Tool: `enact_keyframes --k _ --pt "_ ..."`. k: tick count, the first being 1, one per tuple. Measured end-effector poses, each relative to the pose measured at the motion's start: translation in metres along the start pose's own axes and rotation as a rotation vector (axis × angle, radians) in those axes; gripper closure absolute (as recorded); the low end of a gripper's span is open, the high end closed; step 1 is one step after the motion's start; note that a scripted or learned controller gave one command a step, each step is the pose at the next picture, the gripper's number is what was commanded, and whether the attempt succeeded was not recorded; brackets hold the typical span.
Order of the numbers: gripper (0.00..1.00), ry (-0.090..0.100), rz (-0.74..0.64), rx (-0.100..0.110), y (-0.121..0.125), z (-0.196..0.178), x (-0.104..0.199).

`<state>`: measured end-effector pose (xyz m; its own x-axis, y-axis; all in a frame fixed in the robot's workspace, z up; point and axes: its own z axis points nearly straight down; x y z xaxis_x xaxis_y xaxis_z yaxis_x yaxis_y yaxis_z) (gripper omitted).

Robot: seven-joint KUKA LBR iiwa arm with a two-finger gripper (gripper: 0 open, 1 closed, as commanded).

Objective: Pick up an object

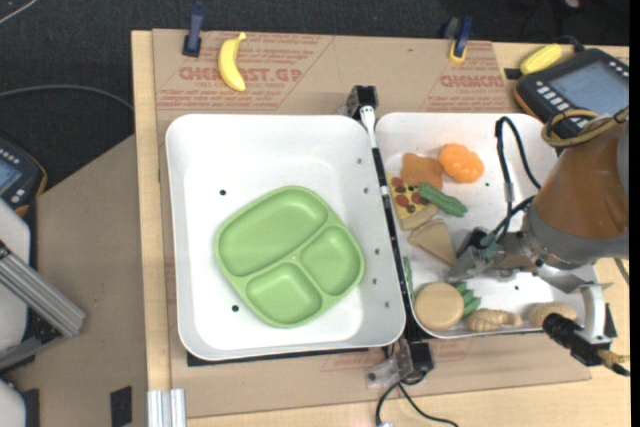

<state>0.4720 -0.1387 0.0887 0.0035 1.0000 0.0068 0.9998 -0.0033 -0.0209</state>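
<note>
Left bin (190, 215): a shallow white bin on the counter (150, 115), holding a single green divided plate (290, 255) with three compartments. The plate lies flat toward the near right part of the bin; all three compartments are bare.
Right bin (395, 130): a shallow white bin just beside the left one, their rims touching along the middle. It holds a cluster of toy foods.
Far part of the right bin: an orange fruit (461, 162) lies nearest the far rim, with a tan bread-like piece (420, 170) just beside it on its left.
Middle of the right bin: a pizza slice (407, 200) with red dots lies near the left wall, and a green pod-shaped vegetable (442, 201) lies across its right edge, touching it. A tan wedge (433, 240) sits just nearer than those.
Near part of the right bin: a round tan bun (439, 306) rests by the near rim, a green leafy piece (470, 299) beside it, and a pale knobbly root-like piece (489, 320) to its right.
Arm: the grey arm with its orange band (585, 195) reaches in from the right, above the right bin.
Gripper (470, 255): low over the middle of the right bin, just beside the tan wedge and above the bun.
Fingers: too dark and small to tell whether they are wide, narrow or holding anything.
Counter, outside the bins: a yellow banana (232, 61) lies near the far left corner, close to a blue clamp (192, 32); a second blue clamp (459, 37) stands at the far edge behind the right bin.
Far right: a pendant controller (580, 90) with a screen.
</note>
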Motion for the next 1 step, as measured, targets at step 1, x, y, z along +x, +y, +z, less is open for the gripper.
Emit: enact_keyframes --k 1 --pt "1.00 -0.007 -0.002 -0.024 0.0071 -0.0193 -0.0009"
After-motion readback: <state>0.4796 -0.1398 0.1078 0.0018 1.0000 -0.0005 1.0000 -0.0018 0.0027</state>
